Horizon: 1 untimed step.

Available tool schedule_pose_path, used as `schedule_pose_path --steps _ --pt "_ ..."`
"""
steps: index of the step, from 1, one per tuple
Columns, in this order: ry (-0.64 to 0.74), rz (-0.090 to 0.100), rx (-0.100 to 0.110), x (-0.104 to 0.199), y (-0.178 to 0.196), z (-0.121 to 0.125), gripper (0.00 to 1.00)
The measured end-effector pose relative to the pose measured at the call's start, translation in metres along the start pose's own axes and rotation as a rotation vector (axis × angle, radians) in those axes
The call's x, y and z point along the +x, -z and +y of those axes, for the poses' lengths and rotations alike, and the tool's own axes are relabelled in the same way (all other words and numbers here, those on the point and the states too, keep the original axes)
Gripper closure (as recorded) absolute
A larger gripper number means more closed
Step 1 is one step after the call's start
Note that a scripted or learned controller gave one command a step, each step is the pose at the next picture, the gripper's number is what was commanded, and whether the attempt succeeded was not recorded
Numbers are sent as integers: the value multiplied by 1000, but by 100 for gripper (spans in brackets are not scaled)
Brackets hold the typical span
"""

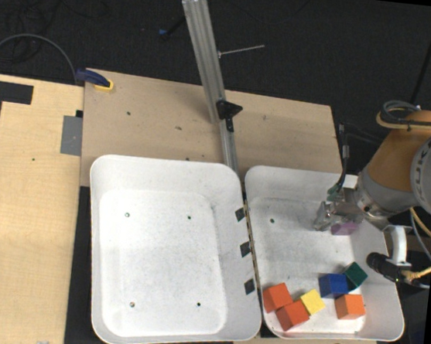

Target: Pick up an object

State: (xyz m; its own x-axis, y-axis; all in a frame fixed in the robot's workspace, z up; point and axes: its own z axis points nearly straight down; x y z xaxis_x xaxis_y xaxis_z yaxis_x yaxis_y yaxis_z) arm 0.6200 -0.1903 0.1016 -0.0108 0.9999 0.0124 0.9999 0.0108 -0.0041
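My gripper [328,218] is low over the upper right part of the right bin [292,186], reaching in from the right. A small purple block [344,227] lies right beside it, partly hidden by the gripper body; whether it is touched or held is unclear. Near the bin's front edge sits a cluster of blocks: two red ones [277,296] [292,315], a yellow one [312,302], a blue one [333,285], a green one [355,275] and an orange one [349,306].
The left bin [122,171] lies next to the right one, joined by black clips [244,248]. A slanted aluminium rail [209,65] rises behind the bins. A blue clamp [94,78] sits at the bench's far left corner.
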Motion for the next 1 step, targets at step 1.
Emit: schedule_pose_path --steps 1 --pt "2 4 1 2 -1 0 0"
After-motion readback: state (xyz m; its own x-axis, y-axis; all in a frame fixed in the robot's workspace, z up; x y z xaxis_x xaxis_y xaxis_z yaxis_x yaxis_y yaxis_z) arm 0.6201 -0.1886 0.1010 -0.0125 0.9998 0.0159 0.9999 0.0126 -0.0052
